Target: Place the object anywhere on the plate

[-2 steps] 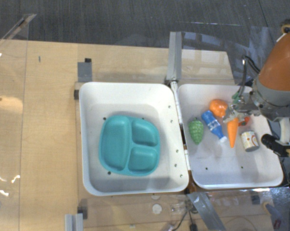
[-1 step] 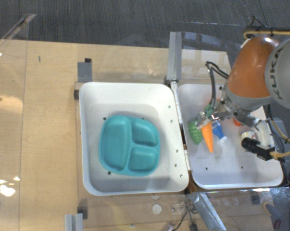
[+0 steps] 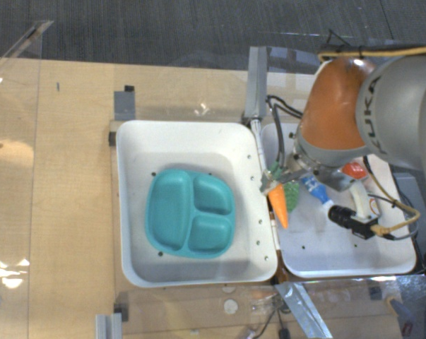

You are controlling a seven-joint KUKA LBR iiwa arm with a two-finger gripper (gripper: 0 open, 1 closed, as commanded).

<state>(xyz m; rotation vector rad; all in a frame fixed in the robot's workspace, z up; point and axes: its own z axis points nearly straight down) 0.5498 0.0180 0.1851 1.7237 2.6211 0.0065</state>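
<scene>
The carrot [image 3: 279, 209] was a small toy: a short orange cone tapering to a point, with a knobbly green top at its wide end. It lay in the right bin [image 3: 354, 256], hard against that bin's left wall, with the tip pointing towards the near edge. The gripper [image 3: 275, 179] sat just above the green top, under the arm's orange band; whether it was open, closed or gripping the carrot could not be told. A blue thing [image 3: 316, 189] and a red thing [image 3: 354, 169] lay near it. The teal plate [image 3: 160, 214], split into three compartments, rested in the left bin [image 3: 135, 189].
</scene>
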